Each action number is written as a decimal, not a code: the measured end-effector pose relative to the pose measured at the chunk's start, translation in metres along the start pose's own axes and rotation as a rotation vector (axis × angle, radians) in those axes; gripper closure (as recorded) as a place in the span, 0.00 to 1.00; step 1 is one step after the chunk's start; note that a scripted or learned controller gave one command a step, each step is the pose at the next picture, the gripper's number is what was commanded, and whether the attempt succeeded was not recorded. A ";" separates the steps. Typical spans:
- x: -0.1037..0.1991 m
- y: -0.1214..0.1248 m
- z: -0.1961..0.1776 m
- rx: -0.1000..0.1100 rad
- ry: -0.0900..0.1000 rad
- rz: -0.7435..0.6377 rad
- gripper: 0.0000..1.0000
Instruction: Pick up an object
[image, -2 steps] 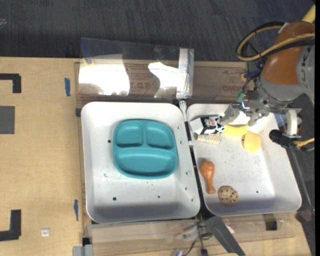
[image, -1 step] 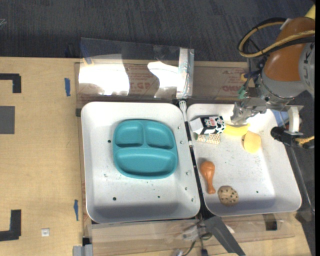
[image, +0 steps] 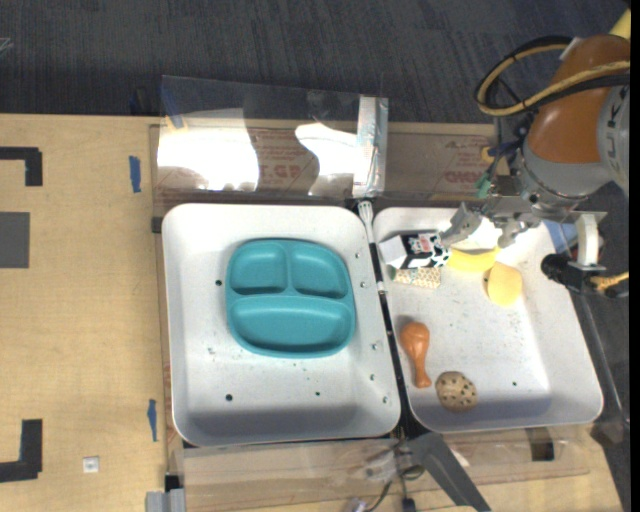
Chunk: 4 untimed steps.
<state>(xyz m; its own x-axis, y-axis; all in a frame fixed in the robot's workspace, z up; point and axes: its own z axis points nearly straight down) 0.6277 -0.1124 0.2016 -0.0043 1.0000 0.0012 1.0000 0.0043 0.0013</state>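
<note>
Cookie (image: 456, 390): round, speckled brown, at the near edge of the right bin's floor, just right of the drumstick's thin end
Left bin (image: 190, 300): white, shallow, holding one item
Teal plate (image: 291, 297): three compartments, lying flat in the middle of the left bin
Right bin (image: 540, 385): white, shallow, beside the left bin, holding the small objects
Drumstick (image: 416, 349): orange-brown toy, near the right bin's left wall, thick end toward the far side
Patterned box (image: 421, 257): black-and-white with a tan end, in the far left corner of the right bin
Banana (image: 472, 261): yellow, just right of the box, below the gripper
Lemon (image: 504, 284): yellow, near the banana, apart from the fingers
Gripper (image: 487, 226): over the far part of the right bin, fingers spread apart, nothing between them
</note>
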 end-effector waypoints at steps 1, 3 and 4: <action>-0.023 -0.022 0.112 -0.004 -0.002 -0.088 0.00; -0.053 0.033 0.105 0.002 -0.002 0.019 1.00; -0.016 0.017 0.002 -0.010 -0.003 -0.028 1.00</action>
<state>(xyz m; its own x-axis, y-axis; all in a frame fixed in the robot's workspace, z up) 0.6448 -0.1283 0.1993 -0.0318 0.9995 -0.0015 0.9994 0.0319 0.0117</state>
